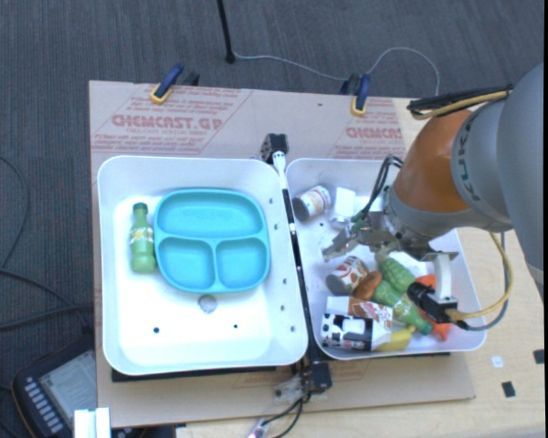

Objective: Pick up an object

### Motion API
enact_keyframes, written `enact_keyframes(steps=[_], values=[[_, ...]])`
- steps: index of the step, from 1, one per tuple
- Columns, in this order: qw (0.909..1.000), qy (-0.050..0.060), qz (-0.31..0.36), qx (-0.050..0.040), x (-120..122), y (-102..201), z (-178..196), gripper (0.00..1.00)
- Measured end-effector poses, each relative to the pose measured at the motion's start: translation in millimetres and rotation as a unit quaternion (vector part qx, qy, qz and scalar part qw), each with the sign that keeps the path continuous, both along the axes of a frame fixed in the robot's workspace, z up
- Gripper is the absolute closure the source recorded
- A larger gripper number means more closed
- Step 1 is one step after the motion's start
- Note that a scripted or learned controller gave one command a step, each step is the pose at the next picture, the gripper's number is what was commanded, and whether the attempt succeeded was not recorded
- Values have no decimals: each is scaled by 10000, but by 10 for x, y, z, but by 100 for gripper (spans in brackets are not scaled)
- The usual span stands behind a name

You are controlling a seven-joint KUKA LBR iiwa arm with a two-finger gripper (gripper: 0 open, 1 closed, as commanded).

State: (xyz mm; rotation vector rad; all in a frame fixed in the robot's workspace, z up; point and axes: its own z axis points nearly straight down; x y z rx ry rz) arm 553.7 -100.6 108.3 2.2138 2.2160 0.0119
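While the arm [457, 167] reaches over the right bin [466, 336], the gripper [350, 240] sits low above the clutter; whether it is spread or closed cannot be told, and nothing is seen held. Directly below it lies a small red-and-white can [349, 272], touching or nearly so. Up and left of it lies a grey-lidded jar [311, 202]. Down and right, a green toy [400, 286] lies beside an orange piece [369, 286]. Well to the left, in the left bin [119, 336], rest a blue divided plate [211, 241] and a green bottle [142, 239].
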Motion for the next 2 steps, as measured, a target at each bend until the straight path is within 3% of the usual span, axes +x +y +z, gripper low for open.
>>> enact_keyframes(steps=[1, 2], values=[[10000, 4, 4, 5, 1, 5, 94, 100], [10000, 3, 4, 4, 0, 5, 93, 0]])
